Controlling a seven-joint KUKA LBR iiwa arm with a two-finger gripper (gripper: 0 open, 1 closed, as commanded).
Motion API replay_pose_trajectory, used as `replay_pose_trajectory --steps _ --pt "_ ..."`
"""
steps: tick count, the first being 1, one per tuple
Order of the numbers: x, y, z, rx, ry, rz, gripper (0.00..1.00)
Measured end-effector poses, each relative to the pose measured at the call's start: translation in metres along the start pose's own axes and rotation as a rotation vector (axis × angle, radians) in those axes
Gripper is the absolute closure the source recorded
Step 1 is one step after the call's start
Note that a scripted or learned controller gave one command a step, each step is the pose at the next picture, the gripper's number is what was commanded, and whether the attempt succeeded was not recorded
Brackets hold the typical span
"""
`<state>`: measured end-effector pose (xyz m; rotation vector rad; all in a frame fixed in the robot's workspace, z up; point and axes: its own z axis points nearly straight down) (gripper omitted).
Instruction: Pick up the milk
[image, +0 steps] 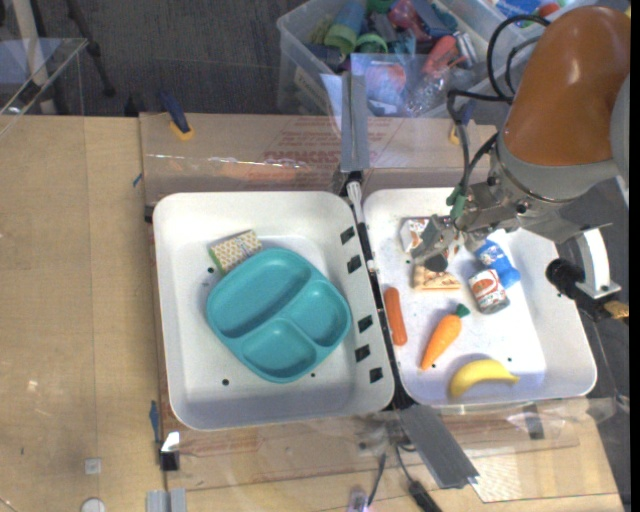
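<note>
Right bin (560, 375) was seen holding the milk carton (413, 235) near its upper-left corner. Gripper (437, 243) was positioned just beside it over the waffle (434, 279); jaw state cannot be told.

Two white bins: the left bin (180, 330) at nine o'clock, the right bin (560, 340) at three. One teal plate (277, 314), one sponge (234, 249), one carrot (443, 338), one banana (478, 377), one sausage (396, 316), one can (488, 290), one blue carton (497, 258), one cracker (435, 279).
</note>
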<state>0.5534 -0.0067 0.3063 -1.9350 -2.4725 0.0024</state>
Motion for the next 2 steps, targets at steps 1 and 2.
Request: replay_pose_trajectory --steps 1,2 --pt "0.027 -0.021 -0.003 -0.001 0.0 -0.312 1.0" --pt "0.012 0.038 -0.011 -0.007 -0.004 -0.665 1.0"
